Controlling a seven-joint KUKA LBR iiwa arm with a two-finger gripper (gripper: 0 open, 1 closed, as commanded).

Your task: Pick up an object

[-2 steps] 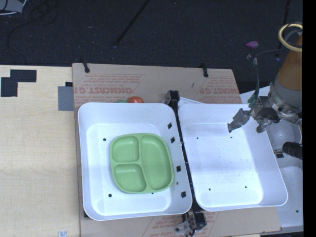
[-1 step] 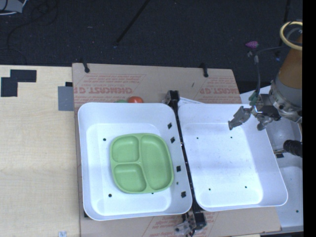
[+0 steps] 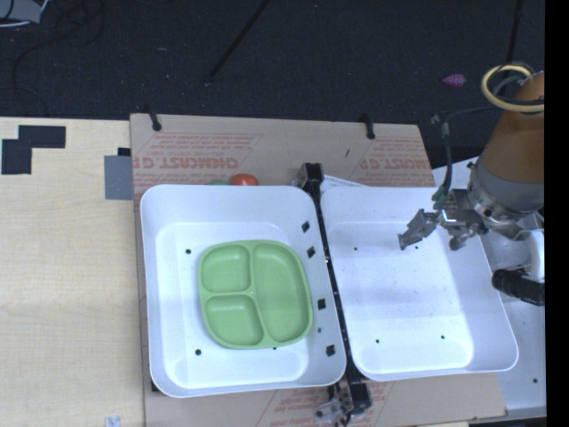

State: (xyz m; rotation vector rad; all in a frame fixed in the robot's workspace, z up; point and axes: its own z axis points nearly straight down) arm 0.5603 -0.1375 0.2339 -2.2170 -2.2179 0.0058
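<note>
A light green plate with three compartments lies flat in the middle of the left bin. My gripper hangs over the upper right part of the right bin, well to the right of the plate. Its two fingers are spread apart with nothing between them. The orange band of the arm rises above it at the right edge.
A small red object and a bit of green peek out behind the left bin's far rim, on the cardboard. A black divider clip strip runs between the bins. The wooden bench top lies to the left.
</note>
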